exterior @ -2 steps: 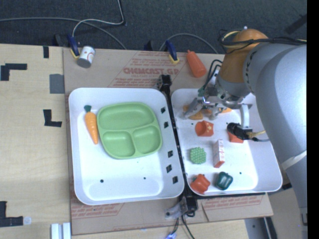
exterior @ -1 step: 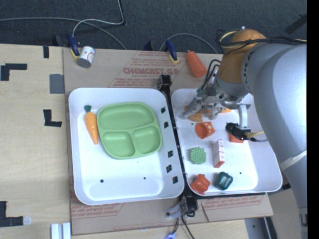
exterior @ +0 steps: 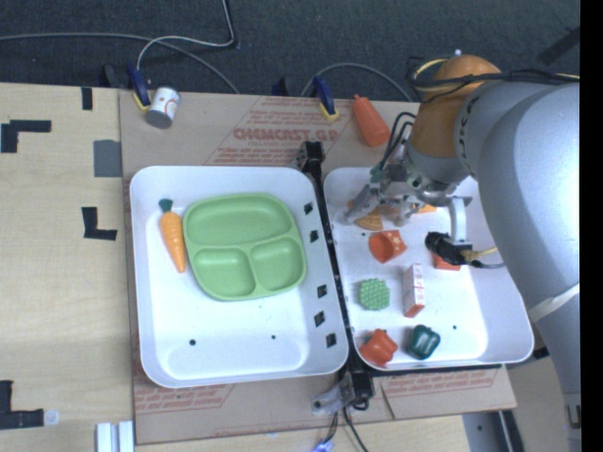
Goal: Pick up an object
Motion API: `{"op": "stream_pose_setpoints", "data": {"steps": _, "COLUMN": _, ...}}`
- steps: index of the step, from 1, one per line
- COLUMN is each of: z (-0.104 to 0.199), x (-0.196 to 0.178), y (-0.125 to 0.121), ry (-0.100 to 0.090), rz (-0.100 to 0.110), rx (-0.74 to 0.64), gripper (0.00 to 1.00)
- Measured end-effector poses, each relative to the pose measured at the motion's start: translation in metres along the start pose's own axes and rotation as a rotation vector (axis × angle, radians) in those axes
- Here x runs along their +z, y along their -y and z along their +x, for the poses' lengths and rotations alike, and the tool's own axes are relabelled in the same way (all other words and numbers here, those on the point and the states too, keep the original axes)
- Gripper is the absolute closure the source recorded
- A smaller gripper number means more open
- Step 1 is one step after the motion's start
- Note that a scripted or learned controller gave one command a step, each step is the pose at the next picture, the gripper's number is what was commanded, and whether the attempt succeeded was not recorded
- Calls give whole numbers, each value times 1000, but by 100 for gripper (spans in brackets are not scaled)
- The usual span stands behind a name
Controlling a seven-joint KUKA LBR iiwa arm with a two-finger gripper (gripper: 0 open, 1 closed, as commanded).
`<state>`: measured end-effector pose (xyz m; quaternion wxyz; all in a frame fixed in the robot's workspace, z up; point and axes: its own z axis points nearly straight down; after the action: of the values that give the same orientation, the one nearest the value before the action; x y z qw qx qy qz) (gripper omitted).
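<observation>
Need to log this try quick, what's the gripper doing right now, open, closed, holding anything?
Gripper: low at the back of the right bin, over an orange object; open or closed cannot be told, and no hold is visible.

Light wood surface (exterior: 57,281) seen at frame left, marked with black and grey tape pieces. Brown cardboard sheet (exterior: 254,130) laid on it, red print visible. Two white bins set side by side on cardboard: left bin (exterior: 155,347) at centre, right bin (exterior: 499,332) at right. Small white cylinder (exterior: 163,105) and orange cone-shaped piece (exterior: 369,121) lying on cardboard near its upper edge.
</observation>
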<state>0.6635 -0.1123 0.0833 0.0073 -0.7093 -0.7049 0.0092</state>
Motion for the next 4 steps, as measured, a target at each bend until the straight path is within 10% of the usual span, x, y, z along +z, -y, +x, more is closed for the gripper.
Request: {"op": "stream_pose_setpoints", "data": {"steps": 4, "z": -3, "x": -2, "y": -4, "ry": -5, "rz": -18, "rx": -7, "gripper": 0}}
